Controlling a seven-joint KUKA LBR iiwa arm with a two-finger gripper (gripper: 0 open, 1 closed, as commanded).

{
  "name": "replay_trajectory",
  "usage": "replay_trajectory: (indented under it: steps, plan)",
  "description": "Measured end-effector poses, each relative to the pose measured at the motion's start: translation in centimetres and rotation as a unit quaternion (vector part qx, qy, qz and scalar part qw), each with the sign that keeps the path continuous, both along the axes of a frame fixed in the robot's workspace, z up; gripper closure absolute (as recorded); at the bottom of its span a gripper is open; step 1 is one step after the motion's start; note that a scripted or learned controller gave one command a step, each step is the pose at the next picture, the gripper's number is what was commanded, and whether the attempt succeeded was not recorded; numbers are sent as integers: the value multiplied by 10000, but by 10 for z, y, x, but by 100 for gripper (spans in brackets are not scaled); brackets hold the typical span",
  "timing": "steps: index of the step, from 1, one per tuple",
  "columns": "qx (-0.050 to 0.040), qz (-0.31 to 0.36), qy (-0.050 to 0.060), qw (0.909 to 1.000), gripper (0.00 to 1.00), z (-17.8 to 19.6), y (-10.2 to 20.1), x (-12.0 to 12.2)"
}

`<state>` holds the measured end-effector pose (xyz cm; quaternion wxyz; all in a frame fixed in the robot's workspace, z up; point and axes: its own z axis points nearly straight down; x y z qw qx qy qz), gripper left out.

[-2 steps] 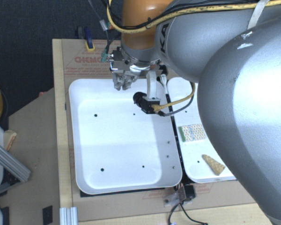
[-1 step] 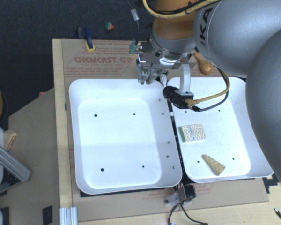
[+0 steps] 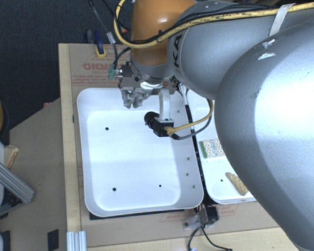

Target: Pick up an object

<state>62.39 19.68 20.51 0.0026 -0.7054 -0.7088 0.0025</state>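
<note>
1. Objects for picking are lying in the right bin (image 3: 222, 195): you are looking at a patterned card (image 3: 212, 148) and, nearer the front rim, a tan stick-shaped piece (image 3: 236, 183). Most of that bin is sitting hidden under the arm (image 3: 251, 77), so more may be in there than you can count.

2. You are seeing the gripper (image 3: 132, 101) hanging over the far edge of the left bin (image 3: 94, 140), well apart from both objects. Its fingers are pointing down, close together, and nothing is sitting between them; whether they are fully closed is hard to tell at this angle.

3. You are risking a grasp on nothing: the left bin floor beneath the gripper is showing bare white with a few dark dots, so a descent from here is likely closing on air or scraping the floor.

4. You are also working close to the left bin's far wall; a straight drop could be catching a finger on the rim.

5. Watch the yellow cable (image 3: 191, 123) looping beside the wrist; in my judgement a swing toward the right bin could be dragging it across the divider.

6. The card is lying flat, so it is probably slipping under the fingers rather than lifting.
</note>
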Motion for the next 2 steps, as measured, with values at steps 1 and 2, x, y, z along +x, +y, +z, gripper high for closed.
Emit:
replay_trajectory:
  steps: [1,2]
  plan:
    - [7,-31,-70,10000,100,67,-23,-13]
    - [0,0,3,10000,100,12,30,-14]
